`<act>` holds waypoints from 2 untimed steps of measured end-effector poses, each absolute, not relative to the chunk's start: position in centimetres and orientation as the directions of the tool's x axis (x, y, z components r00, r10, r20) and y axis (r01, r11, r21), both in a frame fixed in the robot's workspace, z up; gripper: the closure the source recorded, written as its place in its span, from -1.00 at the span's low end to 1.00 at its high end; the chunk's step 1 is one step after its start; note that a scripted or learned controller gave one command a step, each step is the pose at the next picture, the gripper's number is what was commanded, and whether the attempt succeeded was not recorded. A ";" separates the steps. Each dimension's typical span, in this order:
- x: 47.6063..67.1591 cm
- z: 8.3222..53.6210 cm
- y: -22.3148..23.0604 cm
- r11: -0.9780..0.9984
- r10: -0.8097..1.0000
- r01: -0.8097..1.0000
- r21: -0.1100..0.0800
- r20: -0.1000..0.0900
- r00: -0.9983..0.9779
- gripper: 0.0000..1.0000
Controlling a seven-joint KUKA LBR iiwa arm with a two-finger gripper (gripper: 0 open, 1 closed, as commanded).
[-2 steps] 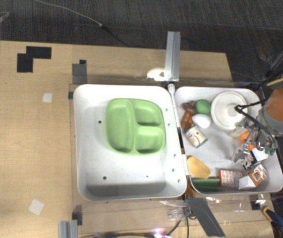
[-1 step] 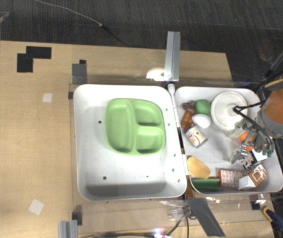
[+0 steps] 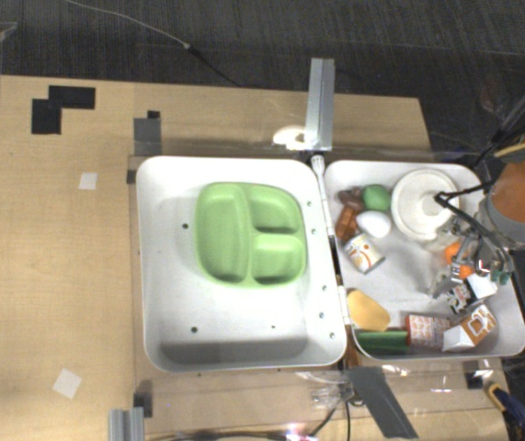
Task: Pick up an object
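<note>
Left bin [image 3: 152, 274]: you see a green divided tray [image 3: 248, 232] lying near its middle.
Right bin [image 3: 519, 338]: you see a jumble of small things.
Far side of right bin: a white bowl [image 3: 420, 200], a green ball [image 3: 376, 196] and a white egg-shaped piece [image 3: 372, 224] just beside it.
Near side of right bin: a yellow wedge [image 3: 368, 310], a dark green cucumber-like piece [image 3: 382, 342] and a small brown carton [image 3: 426, 329].
Arm: reaches in from the right, orange band [image 3: 524, 186] above the wrist.
Gripper [image 3: 460, 269]: low over the right bin's right half, among small packets.
Jaws: you cannot tell whether they are apart or together.
</note>
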State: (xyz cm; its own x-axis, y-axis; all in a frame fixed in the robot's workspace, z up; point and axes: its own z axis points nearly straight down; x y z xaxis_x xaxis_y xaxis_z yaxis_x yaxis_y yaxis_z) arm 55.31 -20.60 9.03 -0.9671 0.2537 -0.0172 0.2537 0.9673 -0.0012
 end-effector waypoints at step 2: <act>55.1 9.0 -20.3 0.922 0.387 0.387 0.005 -0.017 -0.922 -1.00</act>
State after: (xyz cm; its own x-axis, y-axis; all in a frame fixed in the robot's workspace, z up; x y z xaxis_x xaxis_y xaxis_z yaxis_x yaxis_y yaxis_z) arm 55.13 -20.34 8.99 -0.9218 0.3873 -0.0171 0.3873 0.9219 0.0055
